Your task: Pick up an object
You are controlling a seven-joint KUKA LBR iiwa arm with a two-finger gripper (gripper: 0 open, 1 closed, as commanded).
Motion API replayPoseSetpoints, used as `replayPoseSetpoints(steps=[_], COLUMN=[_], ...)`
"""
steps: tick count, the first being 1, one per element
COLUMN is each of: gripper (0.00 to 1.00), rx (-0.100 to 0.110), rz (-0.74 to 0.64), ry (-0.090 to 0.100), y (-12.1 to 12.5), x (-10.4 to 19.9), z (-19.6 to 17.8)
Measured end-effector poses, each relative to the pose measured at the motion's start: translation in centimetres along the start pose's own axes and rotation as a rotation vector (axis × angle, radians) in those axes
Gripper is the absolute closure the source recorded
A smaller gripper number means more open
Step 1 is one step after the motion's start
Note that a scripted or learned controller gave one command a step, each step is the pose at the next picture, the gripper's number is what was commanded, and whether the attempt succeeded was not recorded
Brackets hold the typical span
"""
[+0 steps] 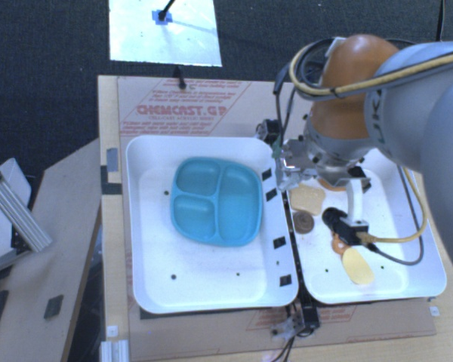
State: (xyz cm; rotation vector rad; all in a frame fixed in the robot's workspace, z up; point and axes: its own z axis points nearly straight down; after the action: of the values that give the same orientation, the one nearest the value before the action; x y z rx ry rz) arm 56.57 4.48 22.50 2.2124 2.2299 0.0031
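Observation:
My gripper (pixel 290 170) hangs low over the left edge of the right bin (pixel 408 277), close to the divider between the two bins. Just below it lies a flat tan piece (pixel 309 199). A small brown round object (pixel 303 222) sits a little nearer the front. Further forward are an orange object (pixel 340 244), partly behind a black fitting with a yellow cable, and a pale yellow oval (pixel 357 267). The arm's orange band (pixel 355 89) and grey body cover the back of the right bin.
The left bin (pixel 158 277) holds a blue divided plate (pixel 216 200) near its middle. Black clips (pixel 281 241) line the seam between the bins. A yellow cable (pixel 396 240) loops over the right bin. A metal rail (pixel 15 210) lies at far left.

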Motion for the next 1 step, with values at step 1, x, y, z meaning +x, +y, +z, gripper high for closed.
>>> replayPoseSetpoints(steps=[1], gripper=[1.00], rx=[-0.002], rz=[-0.003], ry=[0.002], y=[1.48], x=[5.69], z=[-0.14])
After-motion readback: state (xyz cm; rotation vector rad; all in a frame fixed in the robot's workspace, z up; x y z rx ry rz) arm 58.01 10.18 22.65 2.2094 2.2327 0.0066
